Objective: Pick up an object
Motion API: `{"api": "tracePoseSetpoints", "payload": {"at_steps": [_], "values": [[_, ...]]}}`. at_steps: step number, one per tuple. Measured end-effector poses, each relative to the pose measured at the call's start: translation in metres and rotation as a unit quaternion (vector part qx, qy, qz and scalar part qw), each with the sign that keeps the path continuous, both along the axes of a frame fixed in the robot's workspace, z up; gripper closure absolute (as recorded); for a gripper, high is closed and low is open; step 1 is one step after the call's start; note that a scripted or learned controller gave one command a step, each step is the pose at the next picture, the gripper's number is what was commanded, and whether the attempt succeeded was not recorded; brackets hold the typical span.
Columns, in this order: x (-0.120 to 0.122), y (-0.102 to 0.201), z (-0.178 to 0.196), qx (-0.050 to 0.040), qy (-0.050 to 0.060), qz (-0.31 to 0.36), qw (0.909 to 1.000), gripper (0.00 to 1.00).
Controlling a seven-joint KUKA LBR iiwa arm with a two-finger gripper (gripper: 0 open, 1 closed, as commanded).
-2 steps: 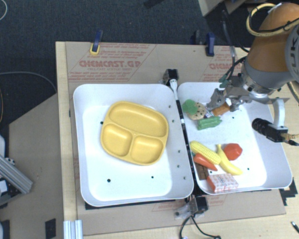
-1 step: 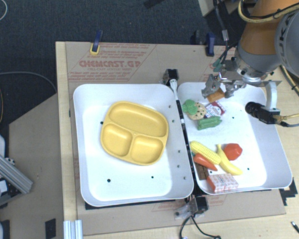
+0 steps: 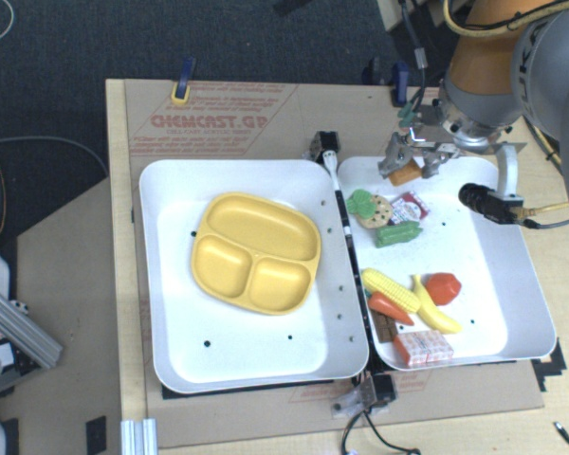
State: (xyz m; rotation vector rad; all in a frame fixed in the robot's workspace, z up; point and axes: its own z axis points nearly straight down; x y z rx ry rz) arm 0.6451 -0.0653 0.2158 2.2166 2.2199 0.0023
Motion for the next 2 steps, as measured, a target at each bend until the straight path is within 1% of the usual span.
{"api": "tracePoseSetpoints", "payload": {"at_steps": [1, 2], "values": [[0.009, -0.007, 0.009, 0.0002, 0.000, 0.000, 1.0000, 1.00], [0.001, -0.002, 0.019, 0.0009, 0.002, 0.000, 1.0000, 1.00]]}}
